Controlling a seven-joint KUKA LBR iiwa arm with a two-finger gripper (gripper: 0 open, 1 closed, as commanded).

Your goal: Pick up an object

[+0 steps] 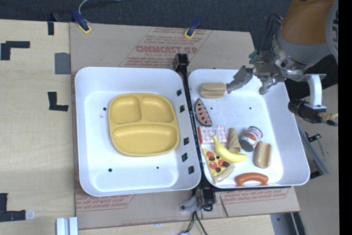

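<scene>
Lower frame, right bin (294,170): sausage (251,178), pizza slice (215,164), banana (227,153), hot dog bun (262,153), can (251,136), all packed tight. Skip those; you want the isolated bread roll (213,89) near the bin's upper left corner. Gripper (253,82) hovers upper right of frame, 2 fingers spread, nothing between them. Roll lies just left of the left fingertip, near it, outside the jaws. Shift left to centre over it, then descend.

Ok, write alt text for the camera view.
A robot arm reaches from the right, its gripper open over the right bin beside a bread roll. Toy food lies in that bin, including a banana; the left bin holds a yellow divided plate.
</scene>
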